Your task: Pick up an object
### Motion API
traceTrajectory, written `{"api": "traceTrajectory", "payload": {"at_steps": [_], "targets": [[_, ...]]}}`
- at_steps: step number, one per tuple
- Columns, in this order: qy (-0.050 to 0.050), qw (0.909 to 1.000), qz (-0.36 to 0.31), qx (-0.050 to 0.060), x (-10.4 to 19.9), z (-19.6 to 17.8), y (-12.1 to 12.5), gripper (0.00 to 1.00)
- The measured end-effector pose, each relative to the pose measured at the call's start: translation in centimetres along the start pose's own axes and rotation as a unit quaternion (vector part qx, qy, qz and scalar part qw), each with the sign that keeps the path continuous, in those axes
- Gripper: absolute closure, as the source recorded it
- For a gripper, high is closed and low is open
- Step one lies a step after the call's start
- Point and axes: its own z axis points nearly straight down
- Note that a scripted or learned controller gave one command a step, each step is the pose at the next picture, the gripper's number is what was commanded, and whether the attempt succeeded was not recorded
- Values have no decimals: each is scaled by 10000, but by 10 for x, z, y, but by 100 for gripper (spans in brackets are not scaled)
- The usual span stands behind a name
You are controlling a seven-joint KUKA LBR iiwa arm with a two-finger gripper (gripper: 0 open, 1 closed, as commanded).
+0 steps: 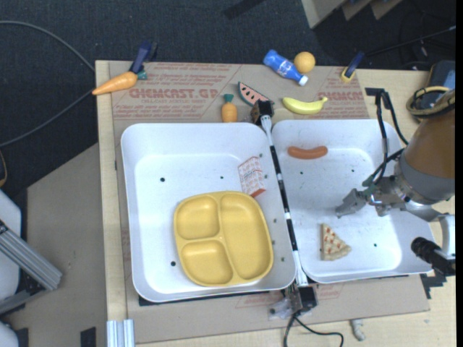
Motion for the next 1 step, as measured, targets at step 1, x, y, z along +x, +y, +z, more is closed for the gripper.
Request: {"api": "traceTrajectory", "payload": {"at_steps": [1], "targets": [[9,10000,-10,12,46,71,-17,0]]}}
